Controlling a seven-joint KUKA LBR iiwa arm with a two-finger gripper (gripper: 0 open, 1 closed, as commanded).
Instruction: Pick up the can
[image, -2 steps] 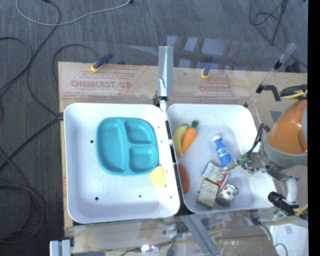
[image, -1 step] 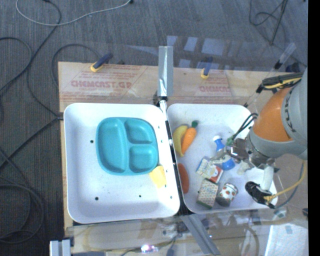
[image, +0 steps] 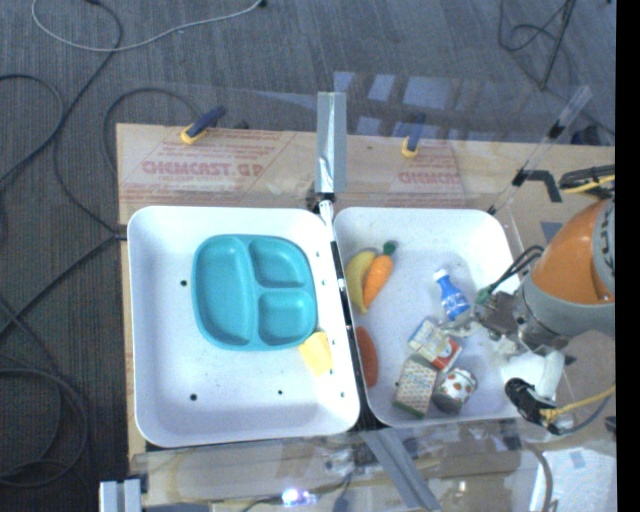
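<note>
The can (image: 456, 389), small and silvery with a red and white label, lies near the front edge of the right bin (image: 400, 232). It touches a brownish carton (image: 415, 385) on its left. My gripper (image: 499, 318) hangs over the bin's right side, above and to the right of the can and apart from it. The grey wrist and the orange band (image: 573, 265) rise behind it and hide the bin's right rim. Nothing shows in the gripper's grasp.
The right bin also holds a banana (image: 356, 272), a carrot (image: 376, 279), a small blue and white bottle (image: 452, 296), a small printed box (image: 436, 343) and a red item (image: 367, 357). The left bin (image: 160, 330) holds a blue compartment plate (image: 254, 291) and a yellow piece (image: 316, 352).
</note>
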